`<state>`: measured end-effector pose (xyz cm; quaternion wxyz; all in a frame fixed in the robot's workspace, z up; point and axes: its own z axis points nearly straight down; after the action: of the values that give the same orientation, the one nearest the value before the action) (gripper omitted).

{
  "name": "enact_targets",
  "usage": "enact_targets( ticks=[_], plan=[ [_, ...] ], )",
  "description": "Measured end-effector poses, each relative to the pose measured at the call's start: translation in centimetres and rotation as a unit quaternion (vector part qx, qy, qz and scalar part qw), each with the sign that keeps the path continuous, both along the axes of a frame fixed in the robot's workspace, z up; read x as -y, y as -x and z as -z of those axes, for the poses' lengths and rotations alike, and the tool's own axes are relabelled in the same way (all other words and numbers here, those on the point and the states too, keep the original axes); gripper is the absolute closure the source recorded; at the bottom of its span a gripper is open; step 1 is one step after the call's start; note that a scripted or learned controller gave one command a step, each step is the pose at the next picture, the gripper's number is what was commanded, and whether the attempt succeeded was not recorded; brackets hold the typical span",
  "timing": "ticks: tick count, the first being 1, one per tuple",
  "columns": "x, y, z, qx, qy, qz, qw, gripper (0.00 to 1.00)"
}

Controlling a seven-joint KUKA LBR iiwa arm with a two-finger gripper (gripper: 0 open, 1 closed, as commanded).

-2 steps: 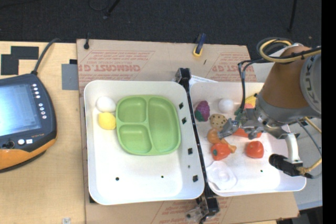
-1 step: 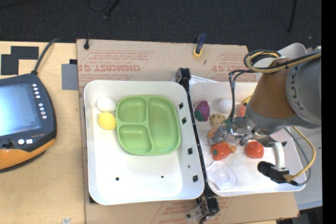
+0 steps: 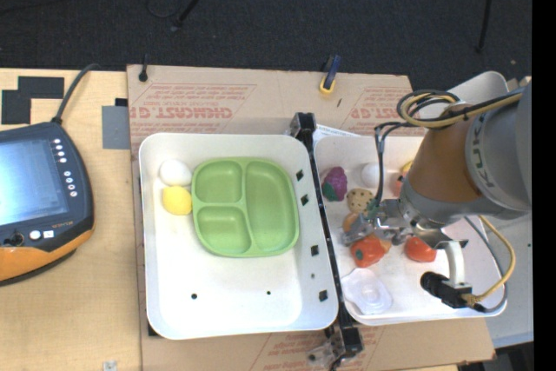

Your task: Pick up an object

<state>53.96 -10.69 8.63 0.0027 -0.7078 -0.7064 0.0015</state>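
a tablet [image 3: 35,195] lies at the far left of the bench, well apart from the work. next comes the left bin [image 3: 174,291], which holds a green tray [image 3: 245,208] with three wells, a white ball [image 3: 175,173] and a yellow ball [image 3: 176,201] touching each other just beside the tray's left edge.

the right bin [image 3: 408,308] holds the clutter: a purple piece [image 3: 334,183], a speckled ball [image 3: 358,201] below it, a white ball [image 3: 371,174] near the back, a red piece [image 3: 368,252], a second red piece [image 3: 420,250] to its right, and a clear cup [image 3: 369,293] near the front wall.

the arm [image 3: 460,169] reaches in over this bin, and the gripper [image 3: 382,226] sits low among the items, just above the red piece and beside the speckled ball. whether the jaws are wide or closed cannot be told; the wrist hides them. nothing can be seen between them.

the step in hand looks like the descent or the grasp itself, probably aimed at the red piece, though the target is uncertain. the next move calls for a firm close on one item alone, then a straight lift clear of the neighbours, which crowd close enough to be nudged or caught.
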Motion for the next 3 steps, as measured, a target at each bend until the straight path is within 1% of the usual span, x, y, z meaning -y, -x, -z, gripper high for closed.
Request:
enact_targets(
  ticks=[1,2,3],
  plan=[
    [0.3,0.1,-1.1,0.0,-0.0001,0.005,1.0,1.0],
    [-0.1,-0.4,-7.2,0.004,0.0007,-0.001,1.0,1.0],
    [0.1,0.0,-11.5,0.004,0.0008,-0.001,1.0,1.0]
  ],
)
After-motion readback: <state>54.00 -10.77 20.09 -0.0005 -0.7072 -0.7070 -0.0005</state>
